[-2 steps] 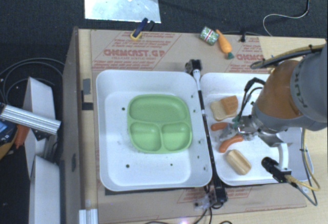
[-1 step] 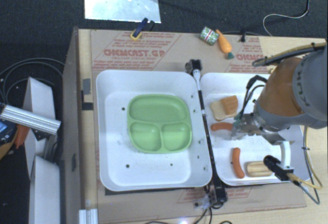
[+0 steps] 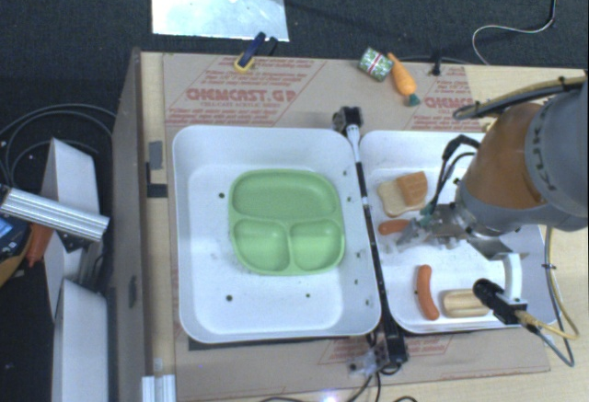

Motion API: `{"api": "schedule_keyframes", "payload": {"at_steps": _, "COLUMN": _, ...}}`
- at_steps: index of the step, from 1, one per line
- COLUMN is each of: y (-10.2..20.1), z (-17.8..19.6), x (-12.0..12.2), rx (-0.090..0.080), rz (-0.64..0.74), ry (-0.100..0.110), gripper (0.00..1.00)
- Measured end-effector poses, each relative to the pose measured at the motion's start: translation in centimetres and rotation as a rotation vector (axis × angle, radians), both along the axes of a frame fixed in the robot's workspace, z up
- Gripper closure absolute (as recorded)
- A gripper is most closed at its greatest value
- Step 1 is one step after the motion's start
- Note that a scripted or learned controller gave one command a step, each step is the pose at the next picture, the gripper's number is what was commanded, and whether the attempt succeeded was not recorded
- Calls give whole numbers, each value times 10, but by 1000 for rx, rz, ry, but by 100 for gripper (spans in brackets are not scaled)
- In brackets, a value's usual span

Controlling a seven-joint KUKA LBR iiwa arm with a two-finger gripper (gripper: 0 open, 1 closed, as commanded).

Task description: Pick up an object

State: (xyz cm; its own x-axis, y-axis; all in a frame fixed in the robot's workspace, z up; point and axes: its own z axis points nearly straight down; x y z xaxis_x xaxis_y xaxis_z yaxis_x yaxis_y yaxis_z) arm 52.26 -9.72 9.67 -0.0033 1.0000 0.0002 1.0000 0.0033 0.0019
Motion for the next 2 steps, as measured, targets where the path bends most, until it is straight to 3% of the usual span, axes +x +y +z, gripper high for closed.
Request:
{"api": "schedule_keyframes", "payload": {"at_steps": 1, "y": -15, "z": -12, "x": 71, "rx": -1, "rz": 1, "ry": 0, "gripper": 0}}
{"api": "schedule_keyframes", "payload": {"at_steps": 2, "y": 12, "z": -12, "x": 117, "rx": 0, "rz": 2, "ry": -1, "gripper": 0}}
